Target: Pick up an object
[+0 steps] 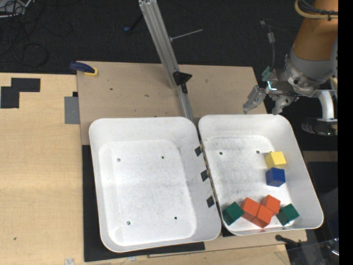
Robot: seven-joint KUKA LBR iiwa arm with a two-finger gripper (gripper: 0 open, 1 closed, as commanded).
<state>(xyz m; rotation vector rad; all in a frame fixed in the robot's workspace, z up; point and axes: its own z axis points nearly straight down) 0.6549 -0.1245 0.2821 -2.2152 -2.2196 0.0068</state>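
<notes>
The right bin point(242, 127) holds several small blocks. A yellow cube point(276, 159) and a blue cube point(276, 176) sit near its right wall. Along the front lie a green block point(233, 212), two orange blocks point(252, 208) point(269, 204) and another green block point(287, 213). My gripper point(266, 104) hangs above the bin's far rim, well behind the blocks. Its two fingers are spread, one finger point(253, 101) at the left, with nothing between them.
The left bin point(110, 131) lies beside the right one, with black clips point(203, 174) along the shared wall. A slanted aluminium rail point(164, 48) rises behind the bins. A blue and yellow clamp point(84, 68) sits at the bench's far left corner.
</notes>
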